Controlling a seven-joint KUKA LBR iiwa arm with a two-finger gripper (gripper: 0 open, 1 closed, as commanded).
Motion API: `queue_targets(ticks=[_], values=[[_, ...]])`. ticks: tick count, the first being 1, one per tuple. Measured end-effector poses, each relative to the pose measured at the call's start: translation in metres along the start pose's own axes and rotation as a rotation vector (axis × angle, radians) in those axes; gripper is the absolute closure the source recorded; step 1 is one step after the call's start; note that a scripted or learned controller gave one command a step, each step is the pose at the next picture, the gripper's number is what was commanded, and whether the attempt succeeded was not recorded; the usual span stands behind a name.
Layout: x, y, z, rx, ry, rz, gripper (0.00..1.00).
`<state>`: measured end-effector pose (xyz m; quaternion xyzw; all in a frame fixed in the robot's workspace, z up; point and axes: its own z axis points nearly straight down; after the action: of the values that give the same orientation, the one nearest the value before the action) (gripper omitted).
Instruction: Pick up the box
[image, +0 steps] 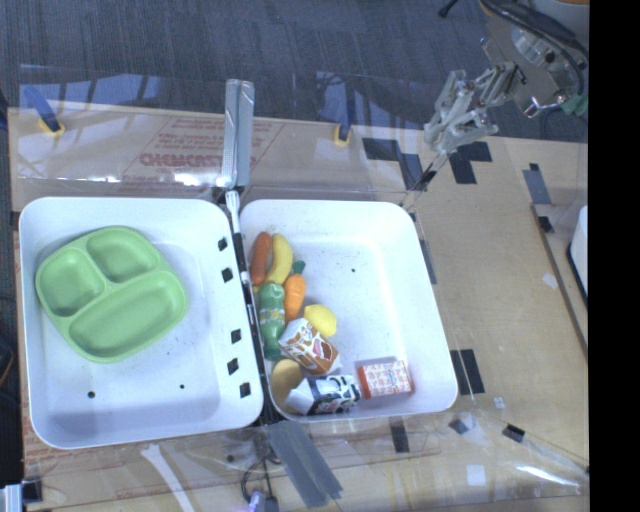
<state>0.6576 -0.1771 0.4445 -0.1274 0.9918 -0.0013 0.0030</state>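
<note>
A small orange box (384, 378) lies flat near the front right corner of the right bin (400, 300). My gripper (447, 127) hangs high above the bench beyond the right bin's far right corner, well away from the box, with nothing between its fingers. The fingers stand apart, pointing down and left.
Along the right bin's left wall lie toy foods: a carrot (294, 293), a banana (279, 257), a lemon (320, 320), a green bottle (271, 309), a printed pouch (307, 347) and a dark carton (330, 394). A green divided plate (110, 292) sits in the left bin (150, 400).
</note>
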Motion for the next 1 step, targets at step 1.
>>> queue_targets(ticks=[1], values=[[0.0083,-0.0311,-0.0002,0.001,-0.001,-0.547,1.00]])
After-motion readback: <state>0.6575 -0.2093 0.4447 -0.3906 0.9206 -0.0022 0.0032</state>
